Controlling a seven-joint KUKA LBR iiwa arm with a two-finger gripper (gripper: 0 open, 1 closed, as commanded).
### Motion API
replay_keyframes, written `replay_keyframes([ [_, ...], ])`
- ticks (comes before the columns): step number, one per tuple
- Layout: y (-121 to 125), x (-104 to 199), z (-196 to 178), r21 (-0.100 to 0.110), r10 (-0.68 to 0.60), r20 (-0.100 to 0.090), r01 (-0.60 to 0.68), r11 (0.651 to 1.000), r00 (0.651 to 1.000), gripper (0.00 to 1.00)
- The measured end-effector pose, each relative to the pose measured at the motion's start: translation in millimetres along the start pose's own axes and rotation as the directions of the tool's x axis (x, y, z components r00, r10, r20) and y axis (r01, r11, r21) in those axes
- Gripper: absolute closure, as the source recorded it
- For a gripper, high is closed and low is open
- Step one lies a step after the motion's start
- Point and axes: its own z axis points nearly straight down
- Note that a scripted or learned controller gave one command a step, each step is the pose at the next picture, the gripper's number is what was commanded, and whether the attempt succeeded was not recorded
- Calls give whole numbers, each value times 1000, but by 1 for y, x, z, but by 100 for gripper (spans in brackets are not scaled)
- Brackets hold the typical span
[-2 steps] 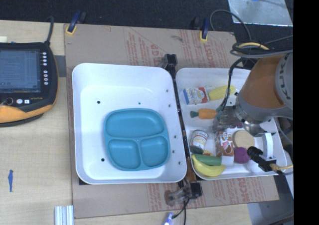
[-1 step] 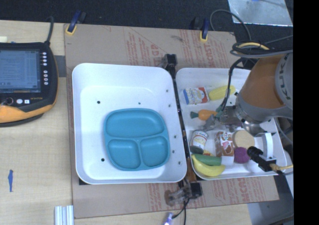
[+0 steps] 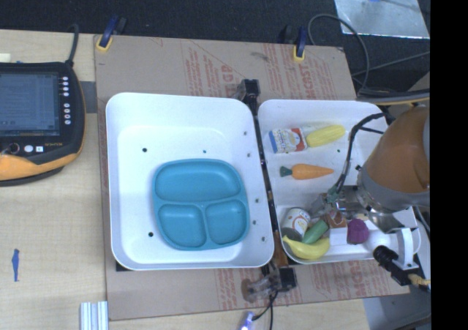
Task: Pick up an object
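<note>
The right bin (image 3: 322,107) holds several toys. A white tube with a red label (image 3: 287,140) lies at the back next to a yellow corn cob (image 3: 325,135). An orange carrot (image 3: 311,171) lies in the middle. At the front sit a small round can (image 3: 295,219), a green piece (image 3: 316,232), a yellow banana (image 3: 307,249) and a purple piece (image 3: 357,231). My gripper (image 3: 333,205) hangs low over the front of this bin, just right of the can and above the green piece, with the purple piece to its right. The arm's wrist hides part of the bin's right side.
The left bin (image 3: 131,124) holds a blue divided plate (image 3: 199,203). A teach pendant (image 3: 36,120) lies on the bench at the far left. Cables run behind the right bin. Clamps (image 3: 299,43) hold the cardboard at the back.
</note>
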Motion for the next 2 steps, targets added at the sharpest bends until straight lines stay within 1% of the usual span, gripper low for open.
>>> replay_keyframes([
  [1, 0, -1, -10, 1, -5, 1, 5, 1000, 1000, 100],
  [2, 96, 76, -101, 0, 1, -2, -1, 1000, 1000, 100],
])
